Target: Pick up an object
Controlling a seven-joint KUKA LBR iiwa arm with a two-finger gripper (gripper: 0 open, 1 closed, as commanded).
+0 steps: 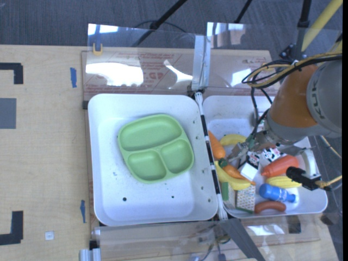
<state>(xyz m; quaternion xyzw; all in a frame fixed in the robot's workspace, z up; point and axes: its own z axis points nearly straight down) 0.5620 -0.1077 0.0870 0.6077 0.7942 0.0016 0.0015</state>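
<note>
Clearly our arm (pixel 304 99) looms over the right bin (pixel 321 200), while the green tray (pixel 156 147) sits alone in the left bin (pixel 103 145). Our gripper (pixel 251 145) dips among crowded toys (grip state we cannot tell) near an orange carrot (pixel 216 145) and banana (pixel 232 140); neighbours could jam or deflect it.

Two shallow white plastic bins sit side by side on the light wooden bench (pixel 43 162). The left bin (pixel 103 145) contains a green three-compartment plastic tray (pixel 155 147), placed near its centre. The right bin (pixel 315 200) contains a pile of small toy food items (pixel 261 178), gathered toward its near half. Clear plastic panels (pixel 141 58) stand behind both bins.
</note>
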